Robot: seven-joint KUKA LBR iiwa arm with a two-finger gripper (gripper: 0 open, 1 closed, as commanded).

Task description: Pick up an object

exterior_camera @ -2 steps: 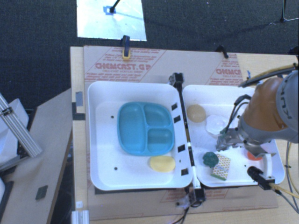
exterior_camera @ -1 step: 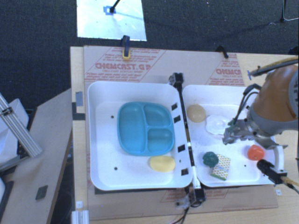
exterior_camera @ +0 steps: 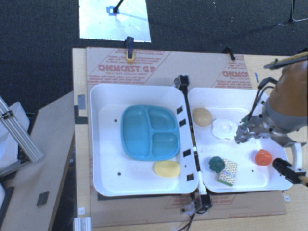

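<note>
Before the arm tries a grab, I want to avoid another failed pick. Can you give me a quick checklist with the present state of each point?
1. Gripper over the right bin: ok, it hangs near the bin's middle.
2. Something close to grab: ok, the white disc lies just left of the gripper.
3. Fingers free of any load: cannot tell, they are too blurred.
4. Orange ball clear of the arm: ok, it lies apart, below the wrist.
5. Green lump free to lift alone: not ok, it touches the patterned block.
6. Tan ball clear of neighbours: ok, it sits alone.
</note>
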